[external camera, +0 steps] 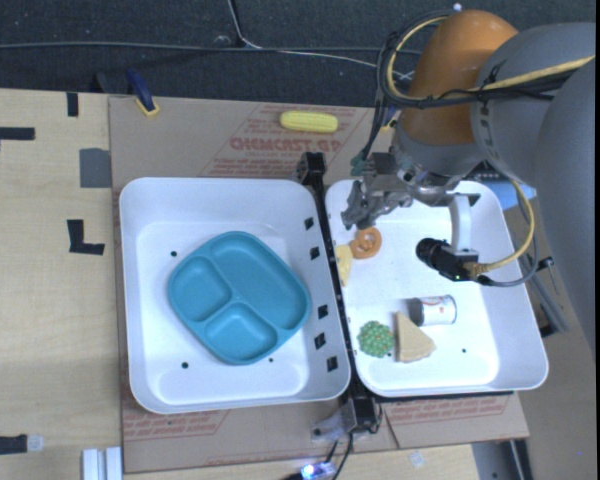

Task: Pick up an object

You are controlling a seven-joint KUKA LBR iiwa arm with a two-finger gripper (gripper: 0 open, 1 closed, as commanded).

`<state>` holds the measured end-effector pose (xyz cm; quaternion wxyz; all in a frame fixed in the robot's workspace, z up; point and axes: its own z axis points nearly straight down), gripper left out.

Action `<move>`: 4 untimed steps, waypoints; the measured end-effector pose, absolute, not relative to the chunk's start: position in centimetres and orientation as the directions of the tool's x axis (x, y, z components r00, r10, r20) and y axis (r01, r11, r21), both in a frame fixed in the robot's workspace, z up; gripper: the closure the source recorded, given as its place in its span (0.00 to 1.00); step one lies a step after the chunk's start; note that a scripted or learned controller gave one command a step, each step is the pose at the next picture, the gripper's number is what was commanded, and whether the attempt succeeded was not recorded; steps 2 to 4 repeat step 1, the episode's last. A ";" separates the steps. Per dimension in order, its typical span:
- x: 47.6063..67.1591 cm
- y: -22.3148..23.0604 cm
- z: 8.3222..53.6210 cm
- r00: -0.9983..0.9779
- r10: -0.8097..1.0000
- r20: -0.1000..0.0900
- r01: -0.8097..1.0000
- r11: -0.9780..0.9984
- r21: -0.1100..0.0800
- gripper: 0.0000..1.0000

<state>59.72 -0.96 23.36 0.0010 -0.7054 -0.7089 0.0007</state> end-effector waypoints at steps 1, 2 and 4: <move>61.9 4.7 22.9 -0.007 1.000 0.000 1.000 0.007 -0.001 1.00; 61.9 4.7 22.9 -0.007 1.000 0.000 1.000 0.007 -0.001 1.00; 61.9 4.7 22.9 -0.007 1.000 0.000 1.000 0.007 -0.001 1.00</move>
